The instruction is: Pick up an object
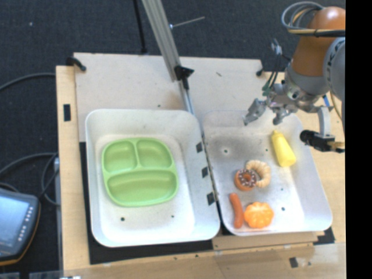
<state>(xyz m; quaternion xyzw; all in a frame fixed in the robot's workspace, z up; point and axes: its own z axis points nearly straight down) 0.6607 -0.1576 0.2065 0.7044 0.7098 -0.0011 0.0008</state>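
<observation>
The nearest candidate for picking is judged to be the yellow object (283, 149), an elongated banana-like piece lying in the right bin (308, 214), close to that bin's far right side. Its long axis is seen to run from the bin's far edge toward the near edge, tilted slightly to the right. The gripper (265, 112) is placed just beyond the object's far end and a little to its left, over the bin's far rim, so the object lies toward the camera and slightly rightward from the jaws. The 2 fingers are seen spread apart, with nothing between them and nothing touched. A short reach toward the near side, with the jaws set across the object's narrow width, is what the coming move is judged to require. Farther along the same bin, a ring-shaped donut (253, 175) is found near the middle, and an orange carrot (236, 210) lies just beside a round orange fruit (258, 214) at the near edge. In the left bin (96, 127), a green divided plate (139, 171) with 3 compartments is set.
</observation>
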